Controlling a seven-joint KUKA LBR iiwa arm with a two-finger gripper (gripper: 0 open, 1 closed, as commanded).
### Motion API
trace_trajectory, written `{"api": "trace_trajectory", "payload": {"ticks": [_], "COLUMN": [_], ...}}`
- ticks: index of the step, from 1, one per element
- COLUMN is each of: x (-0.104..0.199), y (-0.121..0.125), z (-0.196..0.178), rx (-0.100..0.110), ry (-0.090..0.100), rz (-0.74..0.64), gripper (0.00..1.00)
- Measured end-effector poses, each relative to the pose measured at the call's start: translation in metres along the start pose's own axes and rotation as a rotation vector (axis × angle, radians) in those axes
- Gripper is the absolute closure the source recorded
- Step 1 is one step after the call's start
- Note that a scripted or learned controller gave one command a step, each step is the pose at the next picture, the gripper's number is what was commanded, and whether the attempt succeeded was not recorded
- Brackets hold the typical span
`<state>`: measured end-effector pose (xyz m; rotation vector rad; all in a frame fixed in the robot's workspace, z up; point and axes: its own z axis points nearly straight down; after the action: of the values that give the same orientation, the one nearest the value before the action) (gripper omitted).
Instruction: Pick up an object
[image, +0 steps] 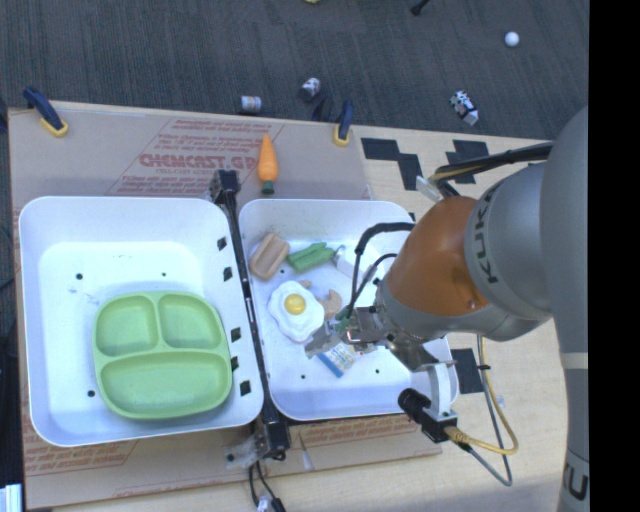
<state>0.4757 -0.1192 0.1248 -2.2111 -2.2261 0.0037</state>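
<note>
Bench is a light board w/ red print, set on dark grey carpet; blue clamps (44, 112) at the far left corner and another at the far edge near the middle. Small bits of litter lie on the carpet beyond.

Left bin (40, 300) holds a green divided plate (160, 355), three compartments, lying flat, long side running roughly left-right, tilted a little. Nothing on it.

Just beyond the bins, on the board, an orange toy carrot (267, 160) stands w/ its long axis pointing away from the camera, tip toward the far edge.

Right bin (300, 212): tan bread-like piece (269, 256) near the far left, long axis slanting. Beside it a green pod-like toy (310, 257), long axis near left-right, slightly raised at the right end. Fried egg toy (296, 309) lies flat mid-bin, yolk up. A small tan piece sits just right of the egg. A small blue-and-white item (339, 360) lies nearer the front, long axis diagonal.

Gripper (335, 338) sits low over the right bin, between the egg and the blue-white item, close to both; contact unclear. Can't tell if the claw is open or closed: the parts blur together. Arm (470, 265) w/ its orange band comes in from the right.
</note>
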Motion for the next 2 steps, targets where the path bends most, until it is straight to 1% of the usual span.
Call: {"api": "trace_trajectory", "payload": {"ticks": [1, 2], "x": [0.024, 0.022], "y": [0.006, 0.009], "z": [0.030, 0.018], "rx": [-0.009, -0.016], "ry": [-0.007, -0.011], "rz": [0.003, -0.002], "gripper": [0.00, 1.00]}}
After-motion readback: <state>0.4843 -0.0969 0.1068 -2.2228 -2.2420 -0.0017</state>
